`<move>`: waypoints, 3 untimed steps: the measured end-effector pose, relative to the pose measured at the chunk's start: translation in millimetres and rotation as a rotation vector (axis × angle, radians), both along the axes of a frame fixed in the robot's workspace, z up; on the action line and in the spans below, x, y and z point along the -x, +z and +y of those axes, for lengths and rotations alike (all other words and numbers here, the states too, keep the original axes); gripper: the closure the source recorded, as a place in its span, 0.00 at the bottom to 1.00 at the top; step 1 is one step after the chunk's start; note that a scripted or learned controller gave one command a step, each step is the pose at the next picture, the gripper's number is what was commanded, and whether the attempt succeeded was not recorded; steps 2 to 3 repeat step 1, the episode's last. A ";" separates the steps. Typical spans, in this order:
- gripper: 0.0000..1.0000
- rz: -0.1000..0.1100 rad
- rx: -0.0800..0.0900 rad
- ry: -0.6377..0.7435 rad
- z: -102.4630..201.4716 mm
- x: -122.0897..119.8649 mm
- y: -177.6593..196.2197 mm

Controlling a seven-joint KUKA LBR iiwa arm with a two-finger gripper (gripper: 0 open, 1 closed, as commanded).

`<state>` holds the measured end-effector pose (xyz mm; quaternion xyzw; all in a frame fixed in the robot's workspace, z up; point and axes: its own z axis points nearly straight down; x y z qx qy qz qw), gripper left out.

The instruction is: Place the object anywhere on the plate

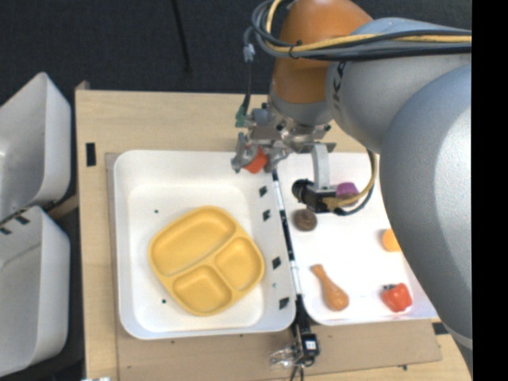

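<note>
Gripper (255,159) sits over the back edge of the left bin (135,205), near the divider between the 2 bins. A small orange-red object (255,163) shows between its fingers — jaws clamped on it, as far as the slanted view lets me judge. The object is held above the bin floor, not resting on anything visible.

Yellow plate (206,259), 3 compartments, lies on the left bin floor, forward and to the left of the jaws, well apart from them. 1 large compartment faces the back-left, 2 smaller ones sit toward the front and right. The held object is not over the plate; it hangs beyond the plate's back-right rim.

Right bin (357,300), to the right of the jaws:
- brown round piece (305,220) just forward-right of the jaws, near the divider
- purple item (347,190) to the right, partly behind a black fitting and cable
- tan drumstick-shaped piece (330,286) further forward
- red pepper-like piece (397,296) forward and far right
- an orange item (390,240) at the right, partly hidden by the arm

Grey arm body covers the back-right of this bin.
</note>
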<state>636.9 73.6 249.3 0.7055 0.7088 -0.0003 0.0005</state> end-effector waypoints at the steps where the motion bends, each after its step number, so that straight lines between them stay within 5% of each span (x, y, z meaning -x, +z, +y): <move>1: 0.00 0.000 0.000 -0.002 -1.8 0.4 0.7; 3: 0.00 0.000 0.000 -0.002 -1.8 0.4 0.7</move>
